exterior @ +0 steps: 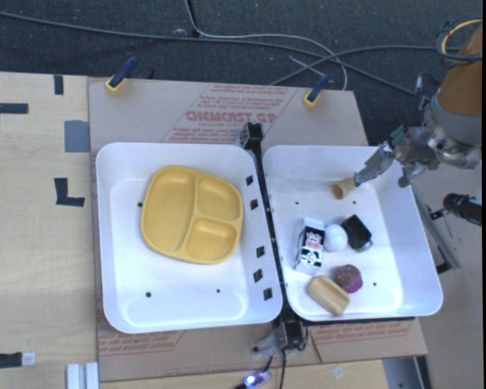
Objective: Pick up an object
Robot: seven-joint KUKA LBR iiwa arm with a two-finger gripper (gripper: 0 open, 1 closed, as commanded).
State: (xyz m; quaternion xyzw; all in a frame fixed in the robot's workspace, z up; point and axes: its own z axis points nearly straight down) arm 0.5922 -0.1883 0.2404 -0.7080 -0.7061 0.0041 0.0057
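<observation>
The right bin [405, 241] holds several small objects. A short tan cylinder [343, 188] lies near its back. A white and black box [310, 246], a white ball [336, 236] and a black block [357, 231] are clustered at its middle. A maroon lump [349, 278] and a tan roll [328, 294] sit near its front. My gripper [387, 173] hovers over the bin's back right part, open, with nothing between its fingers. Its left finger [371, 168] ends just right of the tan cylinder.
The left bin [117, 241] holds a yellow divided plate [192, 214]. A black divider [263, 217] runs between the bins. Yellow and blue clamps [121, 73] [316, 92] pin the cardboard at the back. Cables [251, 35] cross the dark floor behind.
</observation>
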